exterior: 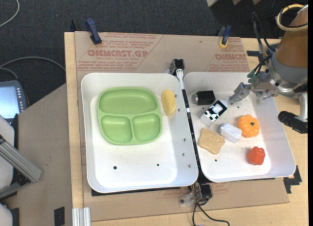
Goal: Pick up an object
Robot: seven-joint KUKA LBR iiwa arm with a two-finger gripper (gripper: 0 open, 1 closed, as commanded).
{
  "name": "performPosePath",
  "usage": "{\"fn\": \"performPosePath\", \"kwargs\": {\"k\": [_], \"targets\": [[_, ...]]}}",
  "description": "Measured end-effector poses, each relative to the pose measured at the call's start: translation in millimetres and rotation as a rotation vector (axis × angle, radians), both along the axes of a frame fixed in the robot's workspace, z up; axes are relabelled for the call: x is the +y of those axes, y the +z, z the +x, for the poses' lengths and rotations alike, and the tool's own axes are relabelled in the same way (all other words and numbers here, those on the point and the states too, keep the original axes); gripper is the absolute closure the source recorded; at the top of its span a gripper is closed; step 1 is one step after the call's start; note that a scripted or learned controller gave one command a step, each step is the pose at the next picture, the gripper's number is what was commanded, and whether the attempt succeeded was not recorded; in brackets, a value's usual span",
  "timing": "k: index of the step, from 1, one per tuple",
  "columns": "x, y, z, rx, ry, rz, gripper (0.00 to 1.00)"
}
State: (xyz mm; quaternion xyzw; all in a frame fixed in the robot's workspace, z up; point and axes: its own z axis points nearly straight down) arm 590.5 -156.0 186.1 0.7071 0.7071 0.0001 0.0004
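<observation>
Lying upright, lengthwise: yellow banana (168, 102)

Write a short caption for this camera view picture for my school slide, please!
A robot's tool hovers over the right bin of toy food, beside a green tray.

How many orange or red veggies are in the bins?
2, both in the right bin: an orange pepper near its middle, and a red tomato closer to the front edge.
</observation>
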Motion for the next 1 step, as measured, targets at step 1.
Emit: {"fn": "performPosePath", "kwargs": {"k": [1], "targets": [[-37.7,-41.3,52.3,-0.006,0.002,-0.003,0.00]]}}
